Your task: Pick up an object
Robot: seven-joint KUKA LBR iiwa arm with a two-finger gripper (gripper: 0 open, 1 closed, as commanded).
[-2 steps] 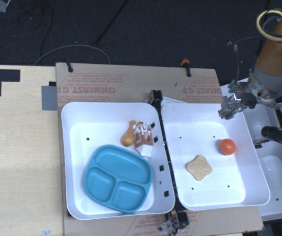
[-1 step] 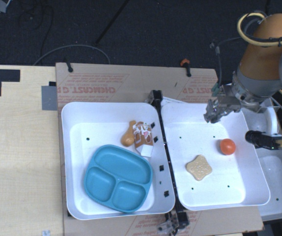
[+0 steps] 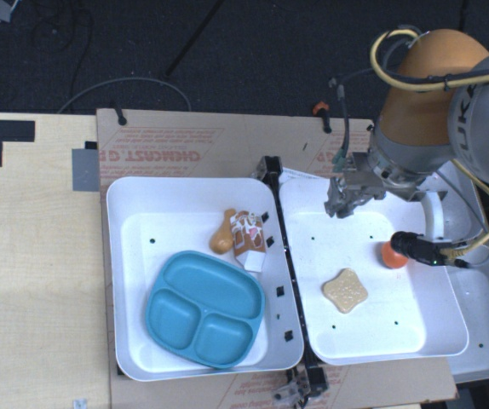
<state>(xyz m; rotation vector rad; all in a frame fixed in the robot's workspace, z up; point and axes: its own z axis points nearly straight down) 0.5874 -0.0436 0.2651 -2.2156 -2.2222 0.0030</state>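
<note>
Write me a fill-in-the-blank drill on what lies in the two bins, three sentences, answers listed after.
1. The blue divided plate lies in the ____ bin as the camera sees it.
2. The tan cracker-like piece lies in the right bin, which it shares with a small ____ ball.
3. The pincer hangs over the ____ part of the right bin, apart from the cracker-like piece.

Missing words: left; orange; far
</note>
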